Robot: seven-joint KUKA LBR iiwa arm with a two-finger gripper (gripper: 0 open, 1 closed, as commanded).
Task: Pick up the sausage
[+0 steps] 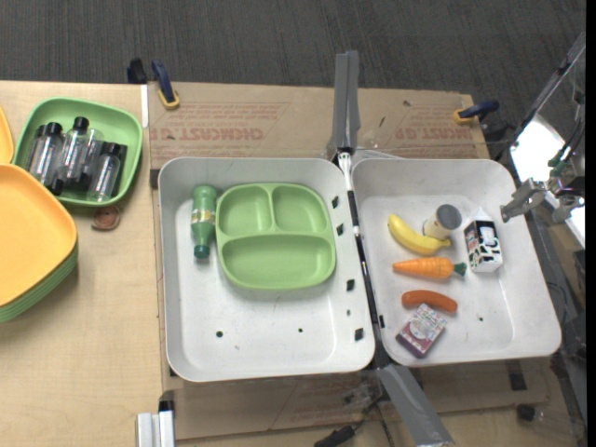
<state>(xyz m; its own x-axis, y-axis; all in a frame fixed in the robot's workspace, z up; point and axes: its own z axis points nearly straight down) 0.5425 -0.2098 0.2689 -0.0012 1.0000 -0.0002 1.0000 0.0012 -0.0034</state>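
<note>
Left of the sausage [429,300] we see a green plate [276,236] in the other bin, out of our way. The sausage lies flat just below the carrot [427,268], apart enough to pinch; right of it, whether the gripper [538,196] has its jaws parted or closed we cannot tell.

A green divided plate [276,236] beside a green bottle [202,220] in the left bin [270,343].

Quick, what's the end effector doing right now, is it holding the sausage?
End effector: at the right bin's edge, open or closed cannot be told. Sausage lies in the bin, unheld.
</note>
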